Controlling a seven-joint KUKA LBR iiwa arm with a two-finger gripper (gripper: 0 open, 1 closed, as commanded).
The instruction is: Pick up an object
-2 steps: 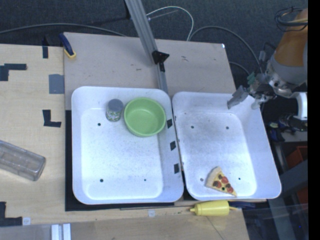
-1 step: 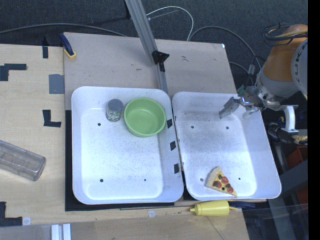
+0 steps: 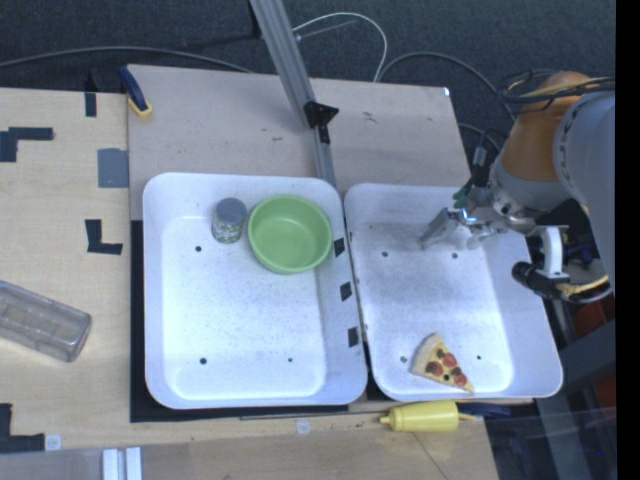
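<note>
On bench, two shallow white bins side by side: left bin (image 3: pixel 170 368) and right bin (image 3: pixel 520 368), rims touching at centre.

Labels/writing: none legible. Small can (image 3: pixel 229 220) has a patterned wrapper, too blurred to read.

Left bin contents: can upright nr back-left corner; green bowl (image 3: pixel 290 233) just beside it, to its right, open side up.

Right bin contents: toy pizza slice (image 3: pixel 441 361) flat nr front edge, point toward the back. Well apart from gripper.

Gripper (image 3: pixel 440 230) low over back part of right bin, arm (image 3: pixel 560 158) w/ orange band reaching in from right. Fingers look slightly parted, tips pointing left-down; nothing seen between them. Contact w/ bin floor: cannot tell.

Outside bins: yellow bottle (image 3: pixel 425 418) lying on its side at front edge of bench, just in front of right bin. Clear plastic container (image 3: pixel 40 323) on its side, far left.

Surface: light wood bench, w/ black tape marks at left. Grey metal pole (image 3: pixel 285 53) slants in from the back. Cables on dark carpet behind.
</note>
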